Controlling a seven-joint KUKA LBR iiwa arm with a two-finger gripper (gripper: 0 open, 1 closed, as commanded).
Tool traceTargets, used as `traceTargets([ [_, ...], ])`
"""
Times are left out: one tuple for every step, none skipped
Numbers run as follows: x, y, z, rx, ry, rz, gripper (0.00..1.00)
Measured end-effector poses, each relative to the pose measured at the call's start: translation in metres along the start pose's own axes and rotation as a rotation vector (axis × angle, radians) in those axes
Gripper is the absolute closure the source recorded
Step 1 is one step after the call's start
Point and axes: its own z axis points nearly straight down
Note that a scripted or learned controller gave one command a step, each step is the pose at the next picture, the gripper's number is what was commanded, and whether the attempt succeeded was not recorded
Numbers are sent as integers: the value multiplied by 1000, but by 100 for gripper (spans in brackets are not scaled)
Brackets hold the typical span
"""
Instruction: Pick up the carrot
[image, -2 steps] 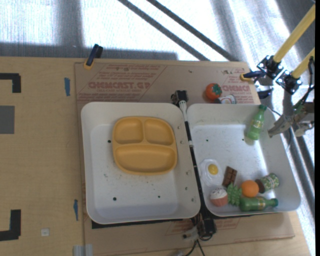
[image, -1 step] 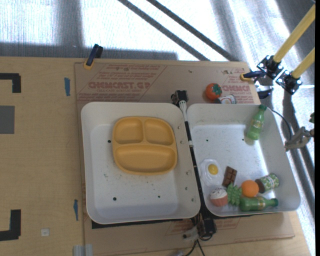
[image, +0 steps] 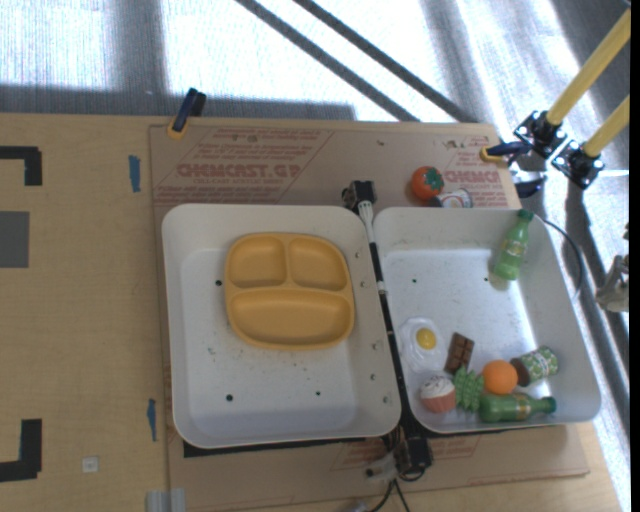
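Claw state, spread or pressed together, cannot be told.

Taking the right bin (image: 566, 300) as the landmark: it sits on a cardboard sheet (image: 250, 165) that runs out past it on the far side and to the left. The left bin (image: 180, 320) lies touching its left edge, and a yellow divided plate (image: 290, 290) rests in the far half of that left bin, well apart from the right bin's contents.

Inside the right bin, a light green bottle (image: 511, 247) lies at the far right corner, alone. A dark green bottle (image: 515, 407) lies on its side along the near wall. The carrot (image: 500, 377) is in the near right corner, its orange body just beyond the dark green bottle and its leafy green top pointing left. A small bottle with a green label (image: 537, 363) lies just right of the carrot. A fried egg (image: 424, 338) sits near the left wall, a brown chocolate bar (image: 459, 352) just beside it, and a cupcake (image: 437, 394) at the near left.

Just beyond the right bin's far wall, on the cardboard, sits a tomato (image: 427, 183).
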Motion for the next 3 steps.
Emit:
traceTargets([
  [10, -8, 53, 2, 1, 202, 100],
  [7, -3, 99, 4, 2, 454, 100],
  [17, -4, 67, 0, 1, 942, 100],
])
